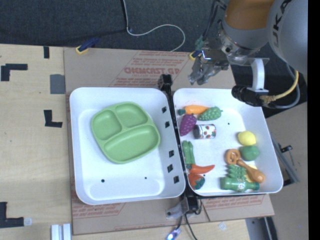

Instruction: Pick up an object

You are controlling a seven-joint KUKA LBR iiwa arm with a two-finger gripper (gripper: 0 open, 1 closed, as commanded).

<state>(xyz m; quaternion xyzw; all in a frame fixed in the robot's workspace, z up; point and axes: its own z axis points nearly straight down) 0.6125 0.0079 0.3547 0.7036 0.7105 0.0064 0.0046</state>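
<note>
From the fixed overhead camera, the arm (270, 14) is cut off by the top and right edges, and its gripper (201, 73) hangs above the far rim of the right bin (267, 134), too dark and small to tell how it is set. Toy foods crowd that bin: a purple grape bunch (187, 124), a small can (206, 131), a yellow lemon (246, 137). The left bin (80, 149) holds a green divided plate (125, 131). Both rest on brown cardboard (100, 69) over a wooden tabletop (25, 134); a white cable (150, 31) crosses dark carpet behind.
</note>
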